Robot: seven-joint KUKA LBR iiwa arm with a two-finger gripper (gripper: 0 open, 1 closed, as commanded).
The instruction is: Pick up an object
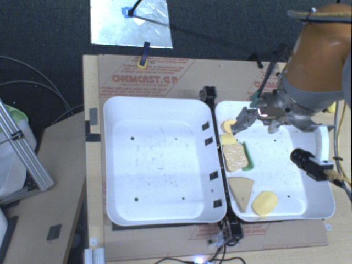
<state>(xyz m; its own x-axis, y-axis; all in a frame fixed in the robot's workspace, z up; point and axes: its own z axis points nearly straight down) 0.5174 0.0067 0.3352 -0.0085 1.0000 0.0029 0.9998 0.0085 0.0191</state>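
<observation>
We see the gripper (240,123) low over the right bin (286,164), beside a small yellow piece (226,126) at the left wall, presumably lining up a pick. Whether it is parted or closed, we cannot tell. The sponge (236,156), tan wedge (240,191) and yellow lump (264,202) lie untouched nearby.

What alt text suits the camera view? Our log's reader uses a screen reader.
The arm's pincer hangs low over the right bin, by a small yellow piece at its left wall. A sponge, a tan wedge and a yellow lump lie nearer the camera; the left bin sits alongside.
</observation>
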